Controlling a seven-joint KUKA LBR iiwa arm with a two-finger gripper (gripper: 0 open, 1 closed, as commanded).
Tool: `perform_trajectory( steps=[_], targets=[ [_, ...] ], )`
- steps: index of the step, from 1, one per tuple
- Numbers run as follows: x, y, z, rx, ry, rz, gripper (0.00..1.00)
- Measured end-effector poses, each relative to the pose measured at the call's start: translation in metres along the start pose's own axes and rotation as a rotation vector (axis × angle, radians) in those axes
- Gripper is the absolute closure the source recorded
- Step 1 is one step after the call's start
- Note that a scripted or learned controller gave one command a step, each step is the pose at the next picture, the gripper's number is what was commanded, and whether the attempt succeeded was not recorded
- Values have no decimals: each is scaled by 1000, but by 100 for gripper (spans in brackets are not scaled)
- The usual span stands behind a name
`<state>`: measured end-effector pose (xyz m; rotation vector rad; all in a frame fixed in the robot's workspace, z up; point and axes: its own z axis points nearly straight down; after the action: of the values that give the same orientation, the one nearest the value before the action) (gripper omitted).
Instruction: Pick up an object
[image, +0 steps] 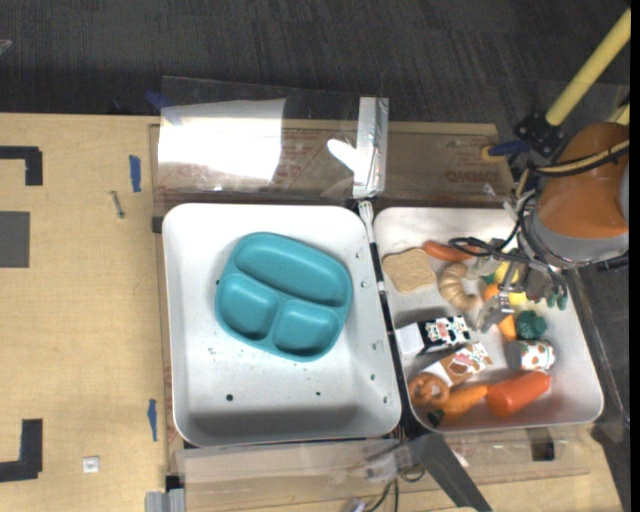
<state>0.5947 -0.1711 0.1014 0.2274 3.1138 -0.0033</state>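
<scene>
A: Toy food pile (480, 350) sits in right bin (585, 400): bread slice (408, 270), croissant (458, 285), carrot (440, 250), red pepper (518, 392).
B: Gripper?
A: Gripper (497, 295) low over far part of pile, likely lining up a grab. Jaws: cannot tell, wires clutter it.
B: Left bin (190, 390)?
A: Teal divided plate (283, 293), nothing on it.

Small toy foods (470, 340) lie heaped in the right bin (590, 380); teal sectioned plate (284, 295) lies flat in the left bin (190, 300).
</scene>
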Motion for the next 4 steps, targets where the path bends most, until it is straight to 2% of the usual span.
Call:
perform_trajectory(
  steps=[1,2,3,4],
  targets=[
    [24,-8,12,-1,8,29,0],
    [21,-7,-1,1,-4,26,100],
    [2,-55,-168,2,3,-160,100],
    [3,-54,-164,-1,11,-161,0]
  ],
)
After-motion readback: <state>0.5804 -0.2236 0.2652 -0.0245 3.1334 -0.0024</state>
